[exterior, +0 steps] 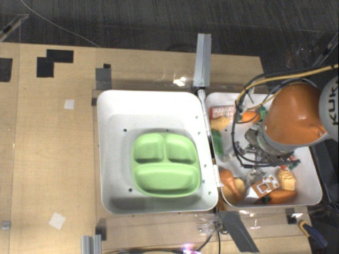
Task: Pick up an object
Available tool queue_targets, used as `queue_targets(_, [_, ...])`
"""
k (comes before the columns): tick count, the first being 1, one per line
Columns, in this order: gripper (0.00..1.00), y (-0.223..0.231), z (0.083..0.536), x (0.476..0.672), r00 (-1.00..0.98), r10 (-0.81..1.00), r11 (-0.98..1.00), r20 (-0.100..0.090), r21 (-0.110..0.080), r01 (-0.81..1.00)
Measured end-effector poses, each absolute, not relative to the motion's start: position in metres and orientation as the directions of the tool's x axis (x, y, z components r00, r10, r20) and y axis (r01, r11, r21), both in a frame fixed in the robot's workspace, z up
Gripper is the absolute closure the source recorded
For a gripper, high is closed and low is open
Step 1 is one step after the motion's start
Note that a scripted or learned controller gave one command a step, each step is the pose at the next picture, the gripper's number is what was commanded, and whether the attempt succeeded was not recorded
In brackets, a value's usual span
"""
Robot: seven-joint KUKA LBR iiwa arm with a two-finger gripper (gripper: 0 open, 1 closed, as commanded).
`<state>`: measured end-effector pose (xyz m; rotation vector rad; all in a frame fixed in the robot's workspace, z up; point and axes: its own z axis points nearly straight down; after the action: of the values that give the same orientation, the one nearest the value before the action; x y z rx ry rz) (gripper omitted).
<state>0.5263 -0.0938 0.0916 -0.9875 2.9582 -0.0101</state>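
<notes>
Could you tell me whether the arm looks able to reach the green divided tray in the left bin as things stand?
Probably yes. The green divided tray lies alone and uncovered in the left bin, while the arm hangs over the neighbouring right bin, with nothing between them but the low bin walls.

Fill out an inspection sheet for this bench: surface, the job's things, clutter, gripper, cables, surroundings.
Surface: wooden bench bearing a left bin and a right bin, side by side.
Job's things: small food-like items piled in the right bin; green divided tray in the left bin.
Clutter: white scraps on the bench.
Gripper: gripper low over the right bin's pile; grip hidden.
Cables: black and yellow cables looping by the wrist.
Surroundings: dark floor beyond the bench.
</notes>
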Motion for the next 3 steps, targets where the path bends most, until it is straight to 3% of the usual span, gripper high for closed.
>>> queue_targets(1, [0.00, -0.086, 0.092, 0.533, -0.576, -0.817, 0.576, -0.013, -0.021, -0.817])
queue_targets(2, [0.00, -0.099, 0.089, 0.633, -0.452, -0.892, 0.452, -0.010, -0.016, -0.892])
queue_targets(3, [1.00, -0.096, 0.105, 0.636, -0.455, -0.890, 0.455, -0.019, -0.024, -0.890])
